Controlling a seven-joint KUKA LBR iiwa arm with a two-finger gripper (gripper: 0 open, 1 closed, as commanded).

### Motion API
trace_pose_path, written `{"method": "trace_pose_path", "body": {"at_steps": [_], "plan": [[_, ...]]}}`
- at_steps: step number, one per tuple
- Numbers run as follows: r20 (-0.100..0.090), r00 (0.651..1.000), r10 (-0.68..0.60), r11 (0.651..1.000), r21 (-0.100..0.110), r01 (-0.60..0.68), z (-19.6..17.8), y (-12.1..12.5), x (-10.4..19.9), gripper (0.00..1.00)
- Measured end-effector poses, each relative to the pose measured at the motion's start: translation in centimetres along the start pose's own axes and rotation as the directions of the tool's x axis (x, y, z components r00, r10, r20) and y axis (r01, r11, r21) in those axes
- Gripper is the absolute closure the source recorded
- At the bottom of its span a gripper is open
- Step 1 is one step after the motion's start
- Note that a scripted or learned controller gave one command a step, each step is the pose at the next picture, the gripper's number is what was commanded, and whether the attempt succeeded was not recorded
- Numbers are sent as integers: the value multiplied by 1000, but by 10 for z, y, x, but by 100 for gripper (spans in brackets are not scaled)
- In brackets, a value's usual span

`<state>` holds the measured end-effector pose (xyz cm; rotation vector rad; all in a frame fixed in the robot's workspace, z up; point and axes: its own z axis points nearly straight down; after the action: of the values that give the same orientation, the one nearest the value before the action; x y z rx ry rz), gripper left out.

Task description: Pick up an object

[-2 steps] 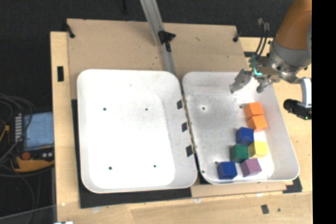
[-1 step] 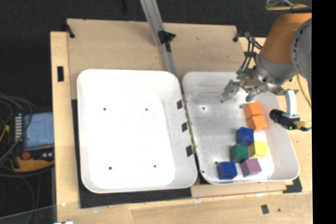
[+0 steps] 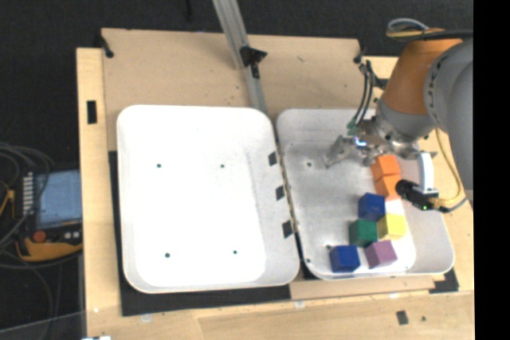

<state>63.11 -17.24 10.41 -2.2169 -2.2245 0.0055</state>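
- We see the gripper [image 3: 339,151] low over the upper middle of the right bin [image 3: 315,251], reaching leftward from the grey and orange arm [image 3: 414,87]; we find nothing between its fingers, but whether they stand wide or narrow we cannot tell at this size.
- Just to the right of the gripper, we see an orange block [image 3: 386,171] near the bin's right side, close under the wrist.
- Below that, we find the other blocks clustered in the bin's lower right corner: a blue block [image 3: 371,206], with a yellow block [image 3: 394,225] beside it to the right and a green block [image 3: 363,232] just below it.
- Lower still, we see a second blue block [image 3: 344,258] and a purple block [image 3: 382,252] near the bin's bottom rim.
- All the blocks lie apart from the gripper, on the bin floor.
- To the left, touching the right bin along its edge, we see the left bin [image 3: 135,171], its white floor marked with a few small dark dots.
- Both bins rest on a tan bench [image 3: 183,60], and a slanted metal pole [image 3: 227,4] rises from its far edge.
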Motion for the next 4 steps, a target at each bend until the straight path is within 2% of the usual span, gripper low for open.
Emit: {"method": "trace_pose_path", "body": {"at_steps": [1, 3, 4], "plan": [[1, 1000, 0, 1000, -6, 0, -15, 1, -1, 100], [1, 1000, -3, 1000, -11, 3, -134, 8, -8, 100], [0, 1000, -7, 1000, -7, 7, -143, 9, -9, 100]]}}
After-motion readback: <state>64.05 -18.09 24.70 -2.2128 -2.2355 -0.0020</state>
